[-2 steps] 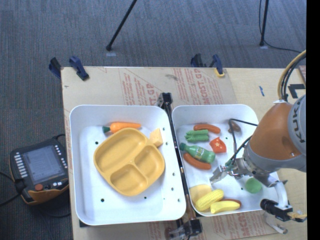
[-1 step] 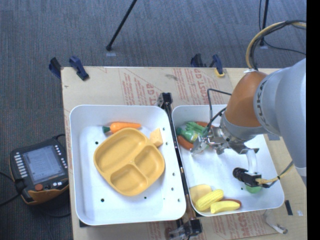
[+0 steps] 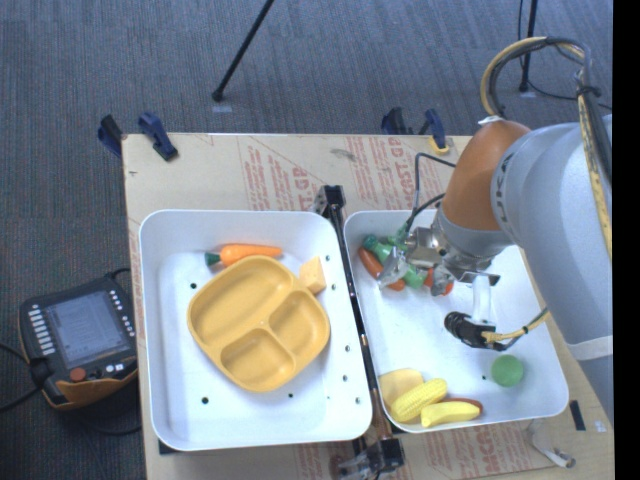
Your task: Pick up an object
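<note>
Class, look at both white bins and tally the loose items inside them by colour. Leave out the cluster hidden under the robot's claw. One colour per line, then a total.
Yellow: 4 - divided plate, wedge, corn, flat piece
Orange: 1 - carrot
Green: 1 - ball
Yellow and red: 1 - hot dog
Total: 7

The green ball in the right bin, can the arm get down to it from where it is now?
Probably yes. The green ball sits alone on bare bin floor near the front right corner of the right bin, apart from the corn. The gripper is at the bin's far end. The nearby walls could crowd it.
</note>
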{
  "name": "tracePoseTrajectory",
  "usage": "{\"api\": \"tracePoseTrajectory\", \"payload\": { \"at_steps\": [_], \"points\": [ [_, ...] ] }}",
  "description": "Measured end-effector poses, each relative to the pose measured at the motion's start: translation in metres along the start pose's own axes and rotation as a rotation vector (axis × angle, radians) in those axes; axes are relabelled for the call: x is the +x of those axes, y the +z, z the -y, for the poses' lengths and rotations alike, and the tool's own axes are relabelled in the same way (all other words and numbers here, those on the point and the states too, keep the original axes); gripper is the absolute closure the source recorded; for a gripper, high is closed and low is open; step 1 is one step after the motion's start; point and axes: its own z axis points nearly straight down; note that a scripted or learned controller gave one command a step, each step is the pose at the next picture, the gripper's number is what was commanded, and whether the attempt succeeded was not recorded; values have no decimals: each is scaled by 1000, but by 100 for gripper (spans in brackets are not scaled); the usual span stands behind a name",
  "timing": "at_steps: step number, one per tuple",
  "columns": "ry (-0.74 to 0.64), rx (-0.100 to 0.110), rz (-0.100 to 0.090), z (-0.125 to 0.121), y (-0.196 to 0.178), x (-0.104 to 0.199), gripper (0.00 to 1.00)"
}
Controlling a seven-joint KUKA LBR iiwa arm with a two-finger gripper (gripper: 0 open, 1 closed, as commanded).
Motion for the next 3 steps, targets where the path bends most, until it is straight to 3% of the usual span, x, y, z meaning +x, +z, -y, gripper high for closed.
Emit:
{"api": "tracePoseTrajectory", "payload": {
  "at_steps": [1,2,3],
  "points": [
    [-6,3,0,0,-10,1,100],
    [127,-2,1,99,-253,-14,100],
    [-23,-2,1,120,-275,-111,100]
  ]
}}
